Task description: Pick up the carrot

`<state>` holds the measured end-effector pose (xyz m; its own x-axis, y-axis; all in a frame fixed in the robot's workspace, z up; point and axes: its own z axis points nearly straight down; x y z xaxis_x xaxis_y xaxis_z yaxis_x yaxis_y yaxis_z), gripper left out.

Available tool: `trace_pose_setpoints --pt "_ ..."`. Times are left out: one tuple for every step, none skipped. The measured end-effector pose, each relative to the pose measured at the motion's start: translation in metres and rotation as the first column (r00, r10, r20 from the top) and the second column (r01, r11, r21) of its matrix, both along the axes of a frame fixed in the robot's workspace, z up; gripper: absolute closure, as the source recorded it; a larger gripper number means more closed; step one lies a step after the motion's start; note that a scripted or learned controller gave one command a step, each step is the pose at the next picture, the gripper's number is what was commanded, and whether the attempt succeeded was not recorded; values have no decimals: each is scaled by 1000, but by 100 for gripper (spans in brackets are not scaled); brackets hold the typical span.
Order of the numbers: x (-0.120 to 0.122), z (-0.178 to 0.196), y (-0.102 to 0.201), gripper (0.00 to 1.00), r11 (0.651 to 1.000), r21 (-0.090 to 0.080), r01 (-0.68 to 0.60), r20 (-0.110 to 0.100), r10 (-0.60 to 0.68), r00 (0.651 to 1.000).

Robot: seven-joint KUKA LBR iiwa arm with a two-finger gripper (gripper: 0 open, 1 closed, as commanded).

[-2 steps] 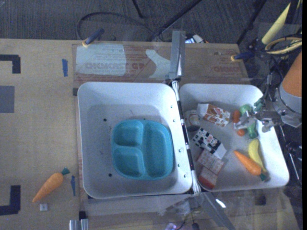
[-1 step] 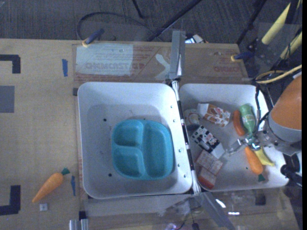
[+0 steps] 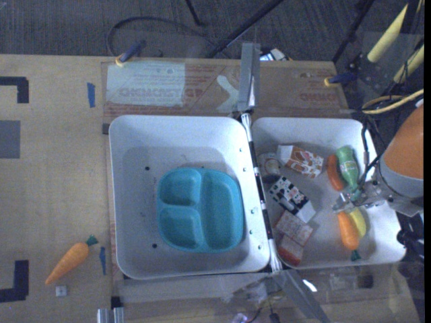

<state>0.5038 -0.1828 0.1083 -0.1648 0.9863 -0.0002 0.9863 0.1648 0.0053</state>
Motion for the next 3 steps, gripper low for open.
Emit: trace_pose_setpoints --pt "1 10 0 100 1000 -1 1 3 -1 1000" --pt "55 63 5 100 1000 -2 -23 -3 23 1000" --pt "19 64 0 100 998 0 61 -7 -61 998"
